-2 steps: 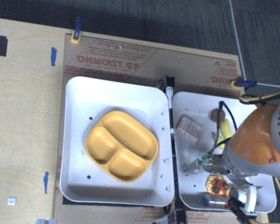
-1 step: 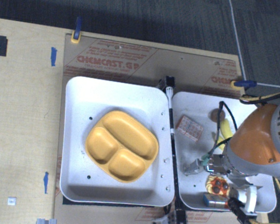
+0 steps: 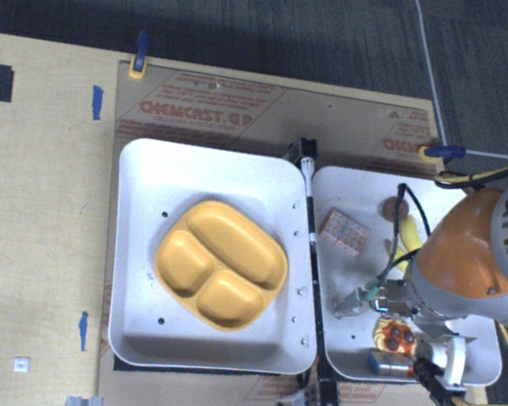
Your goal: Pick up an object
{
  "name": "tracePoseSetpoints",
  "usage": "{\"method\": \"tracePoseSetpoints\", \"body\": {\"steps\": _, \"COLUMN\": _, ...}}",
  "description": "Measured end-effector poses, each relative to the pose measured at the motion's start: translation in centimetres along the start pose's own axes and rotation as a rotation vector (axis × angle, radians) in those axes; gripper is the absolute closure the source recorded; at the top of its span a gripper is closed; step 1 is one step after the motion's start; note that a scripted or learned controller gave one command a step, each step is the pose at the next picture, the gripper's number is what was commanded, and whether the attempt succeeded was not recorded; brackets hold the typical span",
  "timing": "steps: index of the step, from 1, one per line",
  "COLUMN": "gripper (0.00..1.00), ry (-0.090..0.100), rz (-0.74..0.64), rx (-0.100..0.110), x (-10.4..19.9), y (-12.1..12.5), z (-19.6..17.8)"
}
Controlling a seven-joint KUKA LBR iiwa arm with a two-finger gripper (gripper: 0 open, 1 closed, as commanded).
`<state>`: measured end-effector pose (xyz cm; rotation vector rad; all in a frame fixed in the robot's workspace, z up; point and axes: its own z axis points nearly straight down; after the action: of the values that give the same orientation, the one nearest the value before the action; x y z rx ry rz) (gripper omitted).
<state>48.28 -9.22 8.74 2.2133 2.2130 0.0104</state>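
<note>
While I hung over the right bin (image 3: 490,368), my gripper (image 3: 395,311) sat hidden under my wrist, so its state I couldn't tell. Just left lay a small packet (image 3: 344,231), probably light, thin and crinkly; I judged its edges best for gripping.

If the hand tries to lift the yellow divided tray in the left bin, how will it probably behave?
The yellow divided tray looks like moulded plastic with three hollow compartments, so it is probably stiff and light for its size. Its smooth, rounded rim seems glossy, so fingers may slip. It lies flat and wide in the left bin, so pushing would likely slide it, not tip or roll it.
</note>
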Motion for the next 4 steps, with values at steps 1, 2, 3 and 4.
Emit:
{"method": "tracePoseSetpoints", "body": {"steps": 1, "gripper": 0.0, "ry": 0.0, "rz": 0.0, "rx": 0.0, "x": -0.03, "y": 0.0, "z": 0.0}}
{"method": "tracePoseSetpoints", "body": {"steps": 2, "gripper": 0.0, "ry": 0.001, "rz": -0.001, "rx": 0.001, "x": -0.09, "y": -0.01, "z": 0.01}}
{"method": "tracePoseSetpoints", "body": {"steps": 3, "gripper": 0.0, "ry": 0.001, "rz": -0.001, "rx": 0.0, "x": -0.07, "y": -0.01, "z": 0.01}}
{"method": "tracePoseSetpoints", "body": {"steps": 4, "gripper": 0.0, "ry": 0.002, "rz": -0.002, "rx": 0.001, "x": -0.19, "y": -0.02, "z": 0.02}}
